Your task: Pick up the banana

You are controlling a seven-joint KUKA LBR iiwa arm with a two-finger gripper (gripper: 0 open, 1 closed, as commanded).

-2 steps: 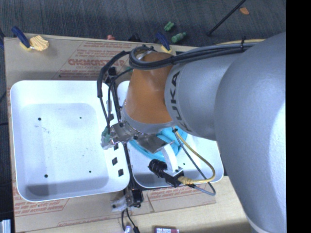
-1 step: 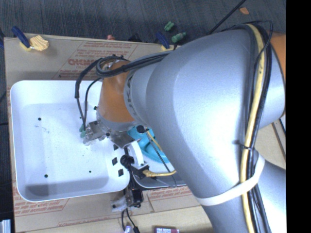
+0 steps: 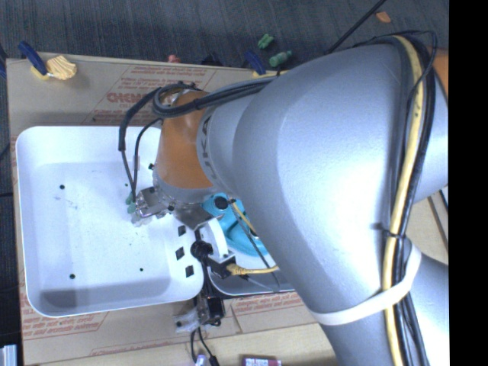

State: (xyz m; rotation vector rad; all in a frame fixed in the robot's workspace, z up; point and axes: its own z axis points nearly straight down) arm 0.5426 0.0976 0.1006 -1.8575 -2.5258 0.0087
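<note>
One fixed overhead camera looks slantwise down on the bins (image 3: 30,204).

One shallow white plastic bin (image 3: 46,204) lies in plain sight on the left, and a second bin's rim (image 3: 229,287) peeks out beneath the single grey arm with an orange band (image 3: 335,174). Two blue clips sit at the far edge of the cardboard-covered counter (image 3: 84,82), one at the left corner (image 3: 32,56) and one further right (image 3: 254,62). Two small green pieces (image 3: 273,49) lie on the dark floor beyond.

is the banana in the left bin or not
Cannot tell. The left bin's visible floor shows only dark specks, and the arm covers its right side and the neighbouring bin.
</note>
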